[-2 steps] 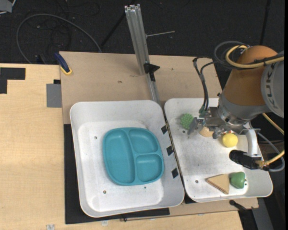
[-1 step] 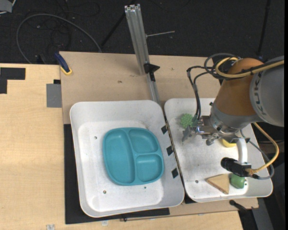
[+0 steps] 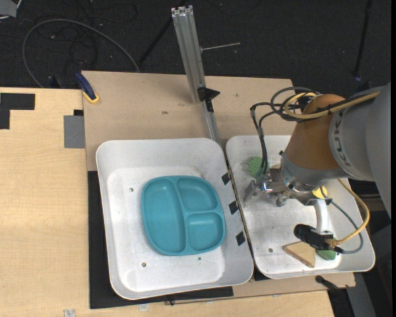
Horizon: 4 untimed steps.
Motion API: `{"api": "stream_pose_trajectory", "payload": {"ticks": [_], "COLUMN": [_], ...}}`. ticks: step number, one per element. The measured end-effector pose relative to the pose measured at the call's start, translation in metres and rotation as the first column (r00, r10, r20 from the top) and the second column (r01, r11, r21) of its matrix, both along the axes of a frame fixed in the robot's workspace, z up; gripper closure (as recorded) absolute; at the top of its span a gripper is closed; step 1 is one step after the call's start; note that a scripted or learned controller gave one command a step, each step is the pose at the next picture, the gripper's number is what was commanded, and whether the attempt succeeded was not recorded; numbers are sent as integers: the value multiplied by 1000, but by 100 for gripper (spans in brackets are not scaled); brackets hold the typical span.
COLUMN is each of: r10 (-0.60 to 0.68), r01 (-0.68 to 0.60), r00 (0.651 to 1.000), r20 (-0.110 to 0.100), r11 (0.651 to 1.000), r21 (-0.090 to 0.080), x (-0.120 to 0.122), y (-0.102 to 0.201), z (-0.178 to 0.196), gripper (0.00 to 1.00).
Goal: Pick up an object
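My gripper [image 3: 263,189] hangs low over the left part of the right bin [image 3: 270,243], under the orange-banded wrist. A small green object [image 3: 254,166] lies just above and left of it, close to the bin's left wall; whether they touch I cannot tell. Part of a yellow object [image 3: 322,191] peeks out from under the arm on the gripper's right. A tan wedge-shaped block [image 3: 298,251] rests at the bin's front, with a small green piece [image 3: 327,255] beside it on the right.
The left bin [image 3: 119,243] holds a teal divided plate [image 3: 183,214] at its middle. A slanted metal post [image 3: 193,58] rises behind the bins. The arm's grey body covers the right bin's far right side.
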State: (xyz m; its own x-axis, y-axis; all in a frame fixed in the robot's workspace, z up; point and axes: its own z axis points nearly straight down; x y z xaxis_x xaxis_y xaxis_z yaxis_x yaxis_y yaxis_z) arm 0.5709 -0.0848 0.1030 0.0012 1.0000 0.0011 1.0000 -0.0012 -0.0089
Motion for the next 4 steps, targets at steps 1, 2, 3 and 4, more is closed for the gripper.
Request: {"api": "stream_pose_trajectory", "payload": {"ticks": [1, 2, 3, 4], "r10": [-6, -6, -6, 3], "r01": [6, 6, 6, -3], "r00": [1000, 1000, 1000, 1000], "r20": [3, 10, 10, 13], "r11": [1000, 1000, 1000, 1000], "r21": [0, -2, -1, -1], "x": [0, 7, -2, -7], "y": [-2, -9, -12, -5], "z": [13, 60, 111, 166], "gripper": [100, 100, 100, 100]}}
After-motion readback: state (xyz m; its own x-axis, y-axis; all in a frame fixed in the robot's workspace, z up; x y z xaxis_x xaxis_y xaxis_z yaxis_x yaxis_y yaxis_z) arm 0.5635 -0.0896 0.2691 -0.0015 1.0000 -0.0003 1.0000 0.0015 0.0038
